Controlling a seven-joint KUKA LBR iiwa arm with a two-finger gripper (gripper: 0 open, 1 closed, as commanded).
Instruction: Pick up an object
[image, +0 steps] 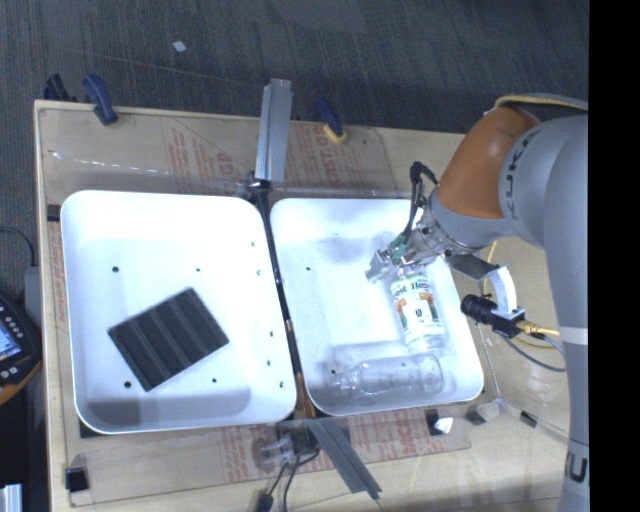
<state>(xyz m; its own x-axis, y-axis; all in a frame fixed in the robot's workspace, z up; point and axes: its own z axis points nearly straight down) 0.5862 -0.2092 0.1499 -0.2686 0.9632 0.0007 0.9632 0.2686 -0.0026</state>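
My gripper (397, 257) is low in the right bin (300, 300), at the upper end of a small white bottle with an orange label (418, 312). The bottle lies along the bin's right side, its top end under the gripper. A clear plastic bottle (390, 377) lies on its side along the bin's front wall. In the left bin (80, 300) a dark ribbed rectangular slab (168, 337) lies flat, far from the gripper.
The grey arm with its orange band (480, 175) reaches in over the right bin's far right corner. A metal divider bar (272, 130) stands between the bins at the back. Blue clamps (98, 98) hold the bench's far edge.
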